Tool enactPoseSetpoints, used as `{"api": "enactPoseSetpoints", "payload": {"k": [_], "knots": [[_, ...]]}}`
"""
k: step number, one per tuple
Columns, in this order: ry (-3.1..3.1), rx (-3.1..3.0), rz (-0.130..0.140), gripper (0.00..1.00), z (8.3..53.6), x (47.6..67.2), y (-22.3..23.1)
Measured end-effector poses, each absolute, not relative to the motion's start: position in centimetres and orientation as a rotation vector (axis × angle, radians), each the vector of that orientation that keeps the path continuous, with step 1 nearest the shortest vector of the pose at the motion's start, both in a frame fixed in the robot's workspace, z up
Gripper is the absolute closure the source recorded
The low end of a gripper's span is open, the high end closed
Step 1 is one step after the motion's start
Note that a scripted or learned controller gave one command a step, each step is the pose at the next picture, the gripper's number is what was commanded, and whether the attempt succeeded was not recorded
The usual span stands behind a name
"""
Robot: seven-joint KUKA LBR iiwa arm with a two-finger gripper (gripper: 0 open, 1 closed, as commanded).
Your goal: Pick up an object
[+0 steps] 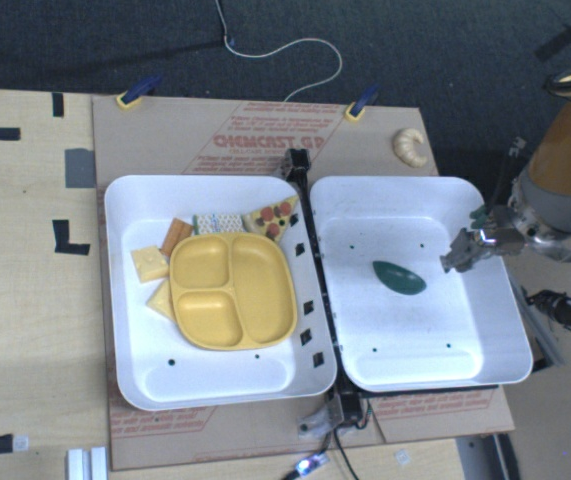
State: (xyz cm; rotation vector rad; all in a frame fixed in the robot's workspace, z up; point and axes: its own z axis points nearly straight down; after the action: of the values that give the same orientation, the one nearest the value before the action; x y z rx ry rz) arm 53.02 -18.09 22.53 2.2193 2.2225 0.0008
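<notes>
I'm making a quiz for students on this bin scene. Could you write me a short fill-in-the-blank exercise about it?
1. The yellow divided plate lies in the ____ bin.
2. The dark green object lies in the ____ bin.
3. The divided plate has ____ compartments.
4. The gripper hangs over the right bin's ____ edge.

Missing words: left; right; three; right
</notes>
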Motion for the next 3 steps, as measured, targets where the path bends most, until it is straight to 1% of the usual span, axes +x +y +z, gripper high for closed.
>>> {"api": "enactPoseSetpoints", "payload": {"k": [1,2,3], "knots": [[2.230,2.216,0.001,1.00,23.3,53.1,-12.6],[2.231,2.216,-0.001,1.00,23.0,53.1,-6.6],[2.232,2.215,-0.001,1.00,22.8,53.8,-1.1]]}}
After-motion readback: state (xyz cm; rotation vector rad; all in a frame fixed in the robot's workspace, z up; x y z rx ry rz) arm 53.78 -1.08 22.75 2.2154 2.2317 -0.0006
